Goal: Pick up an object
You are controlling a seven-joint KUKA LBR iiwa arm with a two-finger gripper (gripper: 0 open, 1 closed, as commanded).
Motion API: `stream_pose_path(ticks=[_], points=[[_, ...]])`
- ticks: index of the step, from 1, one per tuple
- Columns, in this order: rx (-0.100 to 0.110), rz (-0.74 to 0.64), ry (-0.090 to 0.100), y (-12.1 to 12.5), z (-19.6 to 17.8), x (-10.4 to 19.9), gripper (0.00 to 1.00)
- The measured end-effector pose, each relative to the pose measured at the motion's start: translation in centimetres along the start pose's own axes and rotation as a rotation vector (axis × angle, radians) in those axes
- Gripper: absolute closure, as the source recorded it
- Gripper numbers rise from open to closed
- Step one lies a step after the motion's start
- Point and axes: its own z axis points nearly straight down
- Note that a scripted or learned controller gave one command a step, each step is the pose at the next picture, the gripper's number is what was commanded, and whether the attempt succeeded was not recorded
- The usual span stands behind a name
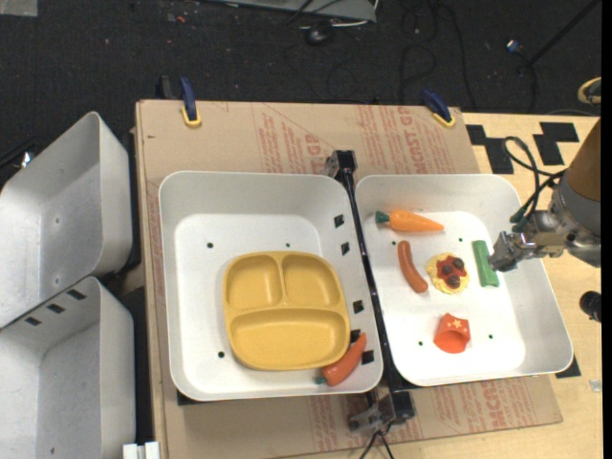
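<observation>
Bins sit side by side on the brown surface (249, 132) at mid-frame. The left bin (182, 208) holds a yellow divided plate (285, 311), with an orange-red chili pepper (344, 362) lying against the plate's lower right corner, near the bin's bottom edge. The right bin (507, 199) holds five small toy foods: an orange carrot (415, 222) near its upper left, a red sausage (412, 266) below that, a round yellow tart with dark red fruit (448, 273) just right of the sausage, a green bar (484, 263) just right of the tart, and a red piece (452, 334) lower down, apart from the others. From the right edge of the frame the grey arm reaches in over the right bin's right side; its jaws (504, 253) hang just beside the green bar's upper end, and whether they are spread or pressed together cannot be told.
</observation>
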Motion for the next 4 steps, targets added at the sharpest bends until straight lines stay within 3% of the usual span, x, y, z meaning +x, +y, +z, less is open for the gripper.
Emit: stream_pose_path(ticks=[3, 4], points=[[0.004, -0.006, 0.003, 2.3, -3.0, 15.3, 1.00], [0.005, -0.004, 0.002, 3.5, -1.7, 20.5, 1.00]])
